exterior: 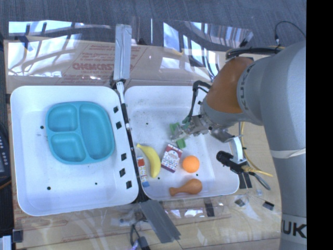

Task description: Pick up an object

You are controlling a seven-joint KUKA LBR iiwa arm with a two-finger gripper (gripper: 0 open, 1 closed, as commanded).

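Grey arm's gripper, its opening unclear, touches a green object above the carton.

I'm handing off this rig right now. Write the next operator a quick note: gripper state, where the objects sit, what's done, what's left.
Gripper: low in the right bin, over a green object; a hold on it can't be confirmed.
Right bin also has: banana, small red carton, orange, brown drumstick-shaped toy.
Left bin: blue divided plate.
Done: arm positioned at the green object.
Left: confirm a grasp and lift one object.
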